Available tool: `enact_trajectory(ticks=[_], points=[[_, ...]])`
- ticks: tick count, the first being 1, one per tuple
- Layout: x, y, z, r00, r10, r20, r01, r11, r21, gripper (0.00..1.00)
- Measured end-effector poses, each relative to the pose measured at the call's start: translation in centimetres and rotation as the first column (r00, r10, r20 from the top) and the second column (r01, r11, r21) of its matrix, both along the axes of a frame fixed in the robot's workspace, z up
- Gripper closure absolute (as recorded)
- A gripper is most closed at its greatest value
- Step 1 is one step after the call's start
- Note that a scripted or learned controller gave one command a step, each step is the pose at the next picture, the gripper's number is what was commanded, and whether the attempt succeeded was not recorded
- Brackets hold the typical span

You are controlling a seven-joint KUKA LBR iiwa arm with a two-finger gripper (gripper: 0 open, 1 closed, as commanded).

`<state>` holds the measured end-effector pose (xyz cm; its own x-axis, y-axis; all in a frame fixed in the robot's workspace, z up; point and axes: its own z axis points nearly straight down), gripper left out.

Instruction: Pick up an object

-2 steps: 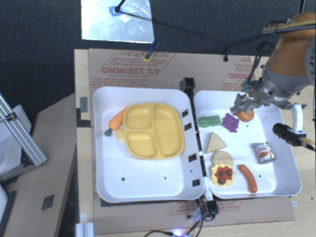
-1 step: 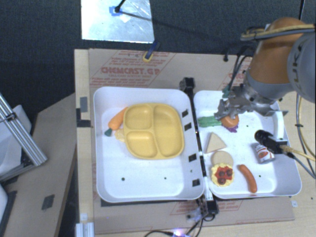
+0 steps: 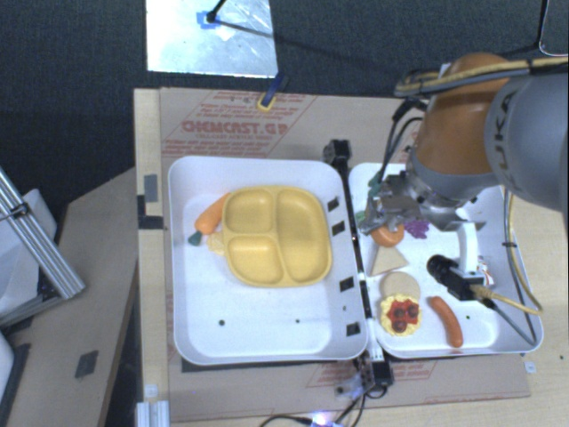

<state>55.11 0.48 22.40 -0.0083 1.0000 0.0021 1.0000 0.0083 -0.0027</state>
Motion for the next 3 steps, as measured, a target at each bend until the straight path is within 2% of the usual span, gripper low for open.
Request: enact_trajectory(ticks=[1, 2, 3], points=[[-2.7, 4.4, 0.9, 1.000, 0.001, 0.001, -0.001, 1.000, 0.000, 1.00], [-5.6, 7.9, -0.8, 1.000, 0.000, 0.000, 0.000, 1.000, 0.000, 1.00], [-5.5, 7.7, 0.9, 1.000, -0.003, 0.006, 0.003, 1.000, -0.001, 1.00]])
